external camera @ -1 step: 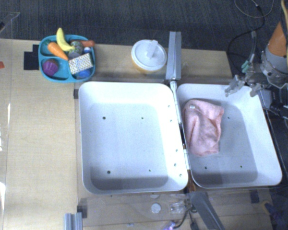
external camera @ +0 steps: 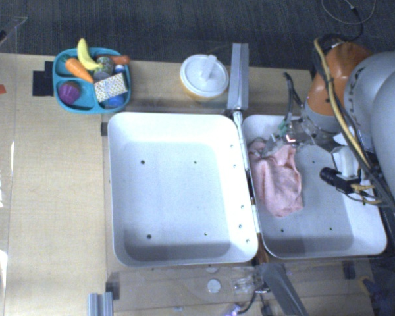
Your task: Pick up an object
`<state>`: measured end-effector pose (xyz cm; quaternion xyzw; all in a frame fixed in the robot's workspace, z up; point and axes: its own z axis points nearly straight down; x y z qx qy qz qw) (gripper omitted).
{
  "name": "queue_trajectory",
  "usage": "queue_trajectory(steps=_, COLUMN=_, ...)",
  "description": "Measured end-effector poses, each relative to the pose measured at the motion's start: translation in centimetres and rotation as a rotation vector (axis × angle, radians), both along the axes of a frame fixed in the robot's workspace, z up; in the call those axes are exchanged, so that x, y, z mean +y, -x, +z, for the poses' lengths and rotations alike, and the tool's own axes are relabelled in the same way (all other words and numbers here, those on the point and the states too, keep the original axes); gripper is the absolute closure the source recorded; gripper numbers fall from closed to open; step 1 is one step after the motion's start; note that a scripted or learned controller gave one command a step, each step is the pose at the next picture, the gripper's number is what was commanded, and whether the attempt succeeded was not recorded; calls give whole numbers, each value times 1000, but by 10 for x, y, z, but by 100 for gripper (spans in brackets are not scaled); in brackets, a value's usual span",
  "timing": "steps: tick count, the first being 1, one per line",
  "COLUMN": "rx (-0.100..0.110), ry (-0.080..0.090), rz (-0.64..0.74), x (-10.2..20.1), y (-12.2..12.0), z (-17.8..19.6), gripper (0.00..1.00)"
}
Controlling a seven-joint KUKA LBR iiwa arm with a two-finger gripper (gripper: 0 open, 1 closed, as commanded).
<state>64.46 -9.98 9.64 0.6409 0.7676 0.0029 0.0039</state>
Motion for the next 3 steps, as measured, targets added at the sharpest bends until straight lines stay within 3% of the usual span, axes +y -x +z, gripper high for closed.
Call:
queue_trajectory(steps=1, rx=-1, ry=4, rz=50, x=6, y=-15, z=-5, gripper=0)
queue_trajectory(steps=2, rx=-8, ry=2, rz=52, x=8, y=-17, z=7, gripper=100)
queue_trajectory(steps=3, rx=4, ry=2, rz=322, x=38, y=-26, z=90, gripper=100)
